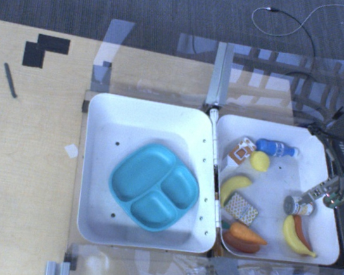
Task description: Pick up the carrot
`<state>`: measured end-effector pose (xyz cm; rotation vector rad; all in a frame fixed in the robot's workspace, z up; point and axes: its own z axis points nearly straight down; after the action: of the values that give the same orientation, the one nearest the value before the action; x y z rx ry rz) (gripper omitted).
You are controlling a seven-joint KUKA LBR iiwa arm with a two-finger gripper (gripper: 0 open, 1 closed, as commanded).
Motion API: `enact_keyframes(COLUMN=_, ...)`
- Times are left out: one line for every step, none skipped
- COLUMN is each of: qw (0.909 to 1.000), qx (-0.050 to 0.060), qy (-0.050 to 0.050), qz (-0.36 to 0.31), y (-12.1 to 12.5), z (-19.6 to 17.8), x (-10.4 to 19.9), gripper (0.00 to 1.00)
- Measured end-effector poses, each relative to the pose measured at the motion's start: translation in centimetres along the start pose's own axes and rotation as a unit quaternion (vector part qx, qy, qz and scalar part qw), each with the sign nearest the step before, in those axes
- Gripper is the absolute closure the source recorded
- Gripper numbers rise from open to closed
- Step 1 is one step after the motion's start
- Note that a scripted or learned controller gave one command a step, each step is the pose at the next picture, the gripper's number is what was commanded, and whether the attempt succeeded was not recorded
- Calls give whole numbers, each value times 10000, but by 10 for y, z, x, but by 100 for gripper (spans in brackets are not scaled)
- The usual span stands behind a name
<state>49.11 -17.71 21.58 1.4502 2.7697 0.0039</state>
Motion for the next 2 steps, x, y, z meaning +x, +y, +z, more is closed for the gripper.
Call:
enact_keyframes(qw=9886, qx=33, qy=25, qz=1503, y=6, z=14, x=-39, gripper=100)
enact_keyframes(qw=9490, qx=50, qy=31, qz=3153, y=-19, z=16, x=-22, gripper=100)
